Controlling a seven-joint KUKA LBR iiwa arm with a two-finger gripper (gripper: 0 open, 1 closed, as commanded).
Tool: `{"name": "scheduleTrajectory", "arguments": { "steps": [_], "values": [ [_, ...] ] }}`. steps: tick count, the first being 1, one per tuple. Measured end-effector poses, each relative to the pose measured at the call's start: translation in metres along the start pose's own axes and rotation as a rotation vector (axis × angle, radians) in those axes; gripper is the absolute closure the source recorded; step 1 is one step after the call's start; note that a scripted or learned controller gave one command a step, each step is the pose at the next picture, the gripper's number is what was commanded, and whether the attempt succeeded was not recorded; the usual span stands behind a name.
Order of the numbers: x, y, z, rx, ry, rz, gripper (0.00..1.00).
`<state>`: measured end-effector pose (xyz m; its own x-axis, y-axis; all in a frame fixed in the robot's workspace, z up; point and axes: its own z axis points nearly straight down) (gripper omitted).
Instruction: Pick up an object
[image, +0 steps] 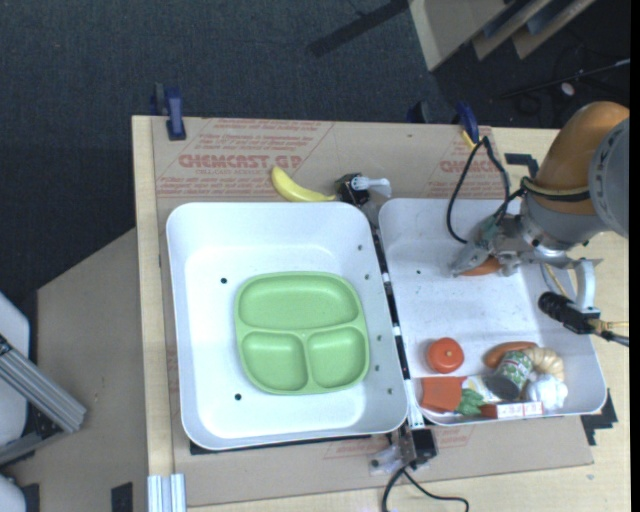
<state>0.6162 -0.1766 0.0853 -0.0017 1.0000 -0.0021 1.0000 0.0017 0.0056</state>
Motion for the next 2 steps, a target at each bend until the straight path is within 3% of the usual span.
{"name": "scheduleTrajectory", "arguments": {
  "steps": [1, 2],
  "values": [
    [-0.002, 0.049, 0.003, 0.017, 0.003, 0.003, 0.00],
    [-0.002, 0.050, -0.010, 0.009, 0.001, 0.001, 1.00]
  ]
}}
